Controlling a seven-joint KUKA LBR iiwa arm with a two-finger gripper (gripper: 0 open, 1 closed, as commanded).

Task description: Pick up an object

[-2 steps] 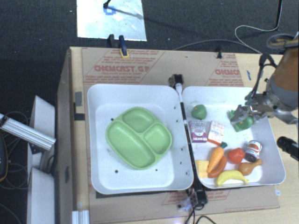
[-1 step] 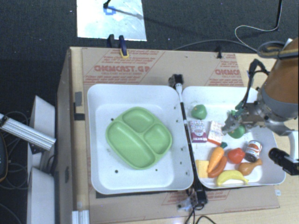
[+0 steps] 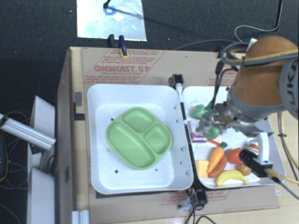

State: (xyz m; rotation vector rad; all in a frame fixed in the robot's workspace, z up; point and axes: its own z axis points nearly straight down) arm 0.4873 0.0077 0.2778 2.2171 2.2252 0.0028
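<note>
R bin (image 3: 190, 97) crowded w/ toys

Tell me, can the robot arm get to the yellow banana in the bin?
Probably yes. The banana lies uncovered at the near edge of the right bin, with nothing on top of it. The gripper hangs over the same bin, farther back, with the carrot lying between them.

Divided plate (image 3: 138, 137) in the left bin (image 3: 100, 101); carrot (image 3: 215, 160) and banana (image 3: 231, 177) in the right bin (image 3: 201, 95).

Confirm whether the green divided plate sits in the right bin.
No, the green divided plate lies in the left bin, apart from the toy food.
</note>
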